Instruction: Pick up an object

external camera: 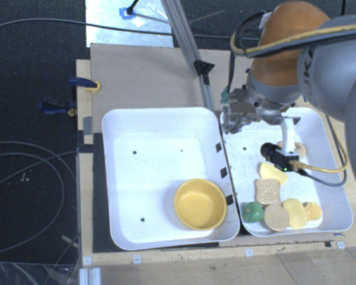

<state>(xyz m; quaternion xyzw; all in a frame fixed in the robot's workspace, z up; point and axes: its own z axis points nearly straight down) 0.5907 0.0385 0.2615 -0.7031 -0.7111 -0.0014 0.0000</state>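
Near row, right bin (247,170): a green round piece (253,211), a tan round biscuit (277,218), a pale yellow piece (294,212) and a ridged yellow crisp (312,209) lie side by side along the near wall, each touching the next.
Near corner, left bin (154,159): a yellow bowl (200,203) sits upright, close to the wall shared with the other bin.
Middle, right bin: a square speckled cracker (267,190) lies just behind the biscuit, with a yellow wedge (273,173) touching its far edge.
Gripper (230,122): it hangs over the far left corner of the right bin, near the dividing wall and apart from the food pieces; from here I cannot tell whether it is open or closed.
Arm (338,70): grey, with its orange band (291,34), it reaches in from the right above the right bin.
Far left, bench edge: a blue clamp (83,83) with a yellow tip.
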